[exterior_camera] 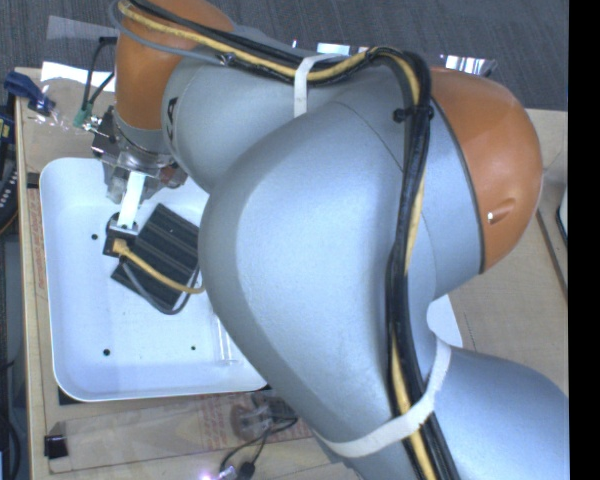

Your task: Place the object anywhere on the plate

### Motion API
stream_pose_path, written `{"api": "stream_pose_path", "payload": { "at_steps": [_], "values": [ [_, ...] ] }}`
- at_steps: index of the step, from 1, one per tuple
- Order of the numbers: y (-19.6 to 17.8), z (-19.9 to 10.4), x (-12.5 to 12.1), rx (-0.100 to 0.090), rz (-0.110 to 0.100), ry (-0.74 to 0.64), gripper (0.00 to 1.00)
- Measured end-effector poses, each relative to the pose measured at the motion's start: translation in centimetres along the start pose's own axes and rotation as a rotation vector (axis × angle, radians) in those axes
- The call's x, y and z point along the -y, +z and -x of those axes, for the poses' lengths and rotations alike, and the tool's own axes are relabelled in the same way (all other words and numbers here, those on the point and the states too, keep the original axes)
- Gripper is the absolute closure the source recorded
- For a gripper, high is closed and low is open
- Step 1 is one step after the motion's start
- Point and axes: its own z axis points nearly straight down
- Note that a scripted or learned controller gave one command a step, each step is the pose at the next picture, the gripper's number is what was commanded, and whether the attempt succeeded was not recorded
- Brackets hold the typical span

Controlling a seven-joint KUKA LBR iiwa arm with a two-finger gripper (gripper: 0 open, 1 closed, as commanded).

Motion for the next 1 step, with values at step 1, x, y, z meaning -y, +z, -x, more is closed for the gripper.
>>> {"api": "stream_pose_path", "payload": {
  "at_steps": [1],
  "values": [
    [-11.51,4.93,-2.71,-0.002,0.009,-0.496,1.0]
  ]
}}
